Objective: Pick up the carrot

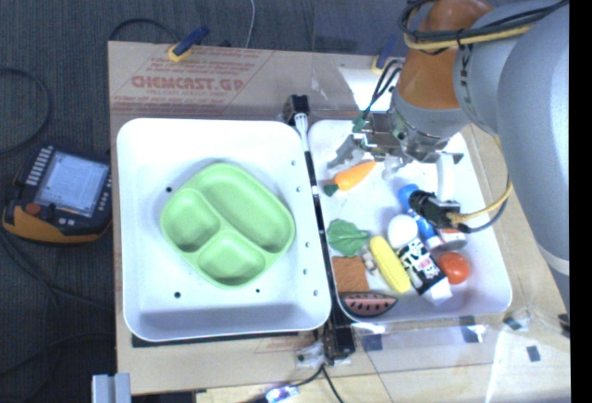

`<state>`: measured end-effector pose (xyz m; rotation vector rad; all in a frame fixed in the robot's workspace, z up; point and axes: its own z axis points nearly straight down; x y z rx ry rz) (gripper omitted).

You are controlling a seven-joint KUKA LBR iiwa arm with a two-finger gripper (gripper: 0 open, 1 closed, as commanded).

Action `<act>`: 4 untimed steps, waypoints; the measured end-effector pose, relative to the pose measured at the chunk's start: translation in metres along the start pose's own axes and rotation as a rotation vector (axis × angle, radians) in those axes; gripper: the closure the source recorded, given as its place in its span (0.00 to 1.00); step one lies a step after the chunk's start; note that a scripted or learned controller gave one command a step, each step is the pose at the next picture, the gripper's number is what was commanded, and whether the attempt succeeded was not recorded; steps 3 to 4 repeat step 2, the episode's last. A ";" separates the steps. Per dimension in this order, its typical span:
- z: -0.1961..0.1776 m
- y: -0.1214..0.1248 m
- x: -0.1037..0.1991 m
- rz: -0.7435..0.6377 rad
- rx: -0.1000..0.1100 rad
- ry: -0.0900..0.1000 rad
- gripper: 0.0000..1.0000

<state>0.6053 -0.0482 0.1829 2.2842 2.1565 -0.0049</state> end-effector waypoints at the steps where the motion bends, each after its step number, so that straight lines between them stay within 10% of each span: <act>1: 0.092 0.023 -0.053 0.030 -0.014 0.001 0.00; 2: 0.081 0.024 -0.053 0.027 -0.018 -0.003 1.00; 4: 0.081 0.024 -0.053 0.027 -0.018 -0.003 1.00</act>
